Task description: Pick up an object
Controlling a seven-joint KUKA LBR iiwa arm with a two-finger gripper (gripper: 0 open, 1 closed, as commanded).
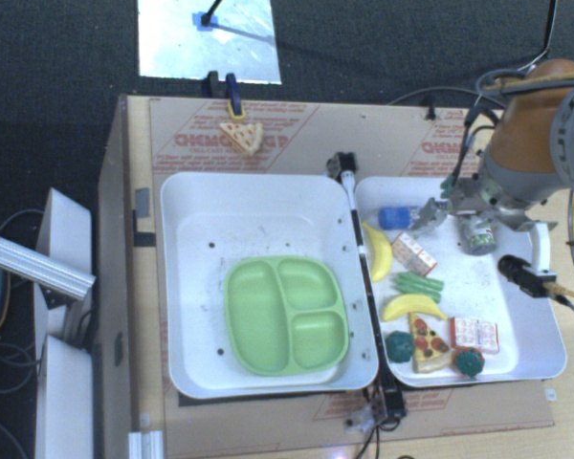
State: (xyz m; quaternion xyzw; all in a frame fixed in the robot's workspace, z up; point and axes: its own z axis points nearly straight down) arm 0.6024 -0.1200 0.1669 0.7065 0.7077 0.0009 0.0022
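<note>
Yellow bananas (377, 251): two; green tray (287, 315): one

Arm: the grey KUKA arm with the orange band above its wrist (540, 127) reaches in from the right edge of the camera view, its bulk high in the upper right.
Wrist: the rounded grey wrist housing (517, 180) sits below the orange band and tilts down and to the left.
Gripper: the two-finger metal gripper (430, 215) juts left and downward from the wrist, low over the bench.
Gripper state: too small and foreshortened at this slant to tell.
Cabling: dark cables (474, 127) run along the arm's left side toward the wrist.
</note>
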